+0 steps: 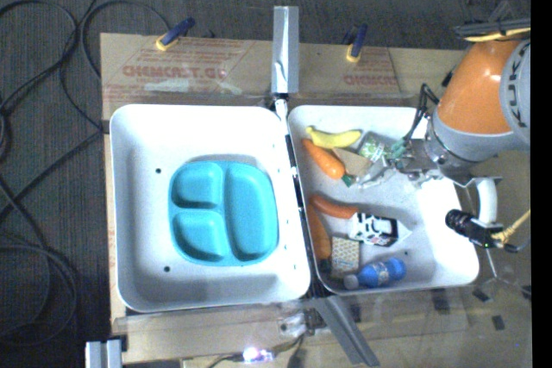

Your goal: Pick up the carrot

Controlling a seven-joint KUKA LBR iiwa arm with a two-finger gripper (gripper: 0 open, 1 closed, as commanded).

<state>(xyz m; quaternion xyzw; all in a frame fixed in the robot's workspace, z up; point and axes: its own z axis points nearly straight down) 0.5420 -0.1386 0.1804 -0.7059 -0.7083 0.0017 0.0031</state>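
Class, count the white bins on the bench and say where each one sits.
2. The left bin holds a blue divided tray. The right bin, touching it side by side, holds the carrot, a banana and other items.

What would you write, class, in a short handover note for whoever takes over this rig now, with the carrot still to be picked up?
Gripper: low in the right bin, near its back wall, amid clutter; what it holds, if anything, cannot be told.
Carrot: in the right bin, near the left wall, just left of the gripper, below the banana. Not lifted.
Left bin: holds a blue tray.
Done: arm has reached into the bin.
Left: grasp the carrot and lift it.
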